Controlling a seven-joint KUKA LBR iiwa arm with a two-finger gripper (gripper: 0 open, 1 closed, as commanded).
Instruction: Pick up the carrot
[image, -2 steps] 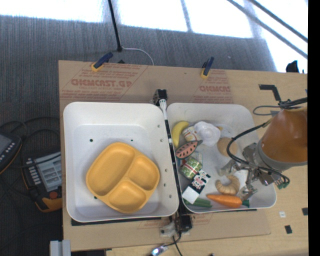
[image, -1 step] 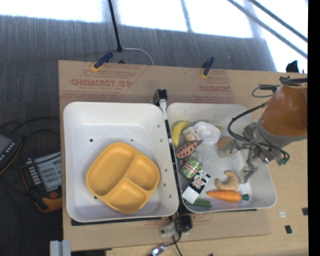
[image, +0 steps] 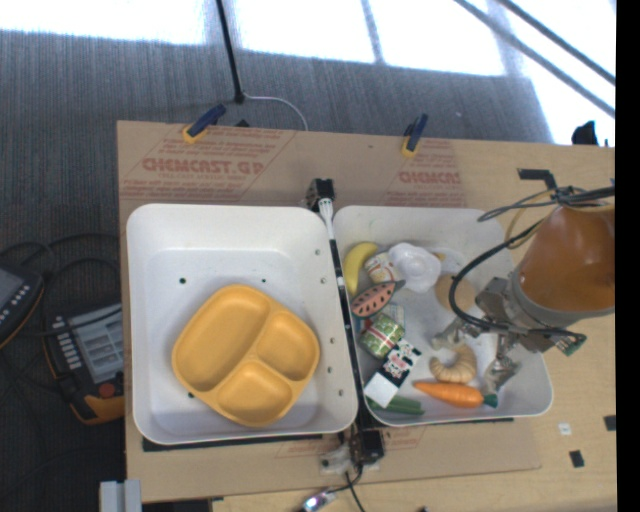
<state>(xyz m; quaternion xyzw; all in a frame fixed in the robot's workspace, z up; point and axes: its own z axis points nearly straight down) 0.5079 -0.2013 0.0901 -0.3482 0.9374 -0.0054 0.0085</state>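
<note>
Right now the gripper (image: 497, 362) hangs over the right bin (image: 535, 400).
Carrot (image: 450, 394) lies just below-left of its fingertips; I cannot tell its opening.

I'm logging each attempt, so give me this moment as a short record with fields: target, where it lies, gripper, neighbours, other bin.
target: carrot
location: right bin, near its front wall, lying flat
gripper: gripper over the right bin, just above and right of the carrot; nothing seen held
neighbours: banana, small toy foods in a clutter to the carrot's left
other bin: left bin holds a yellow divided plate
</note>
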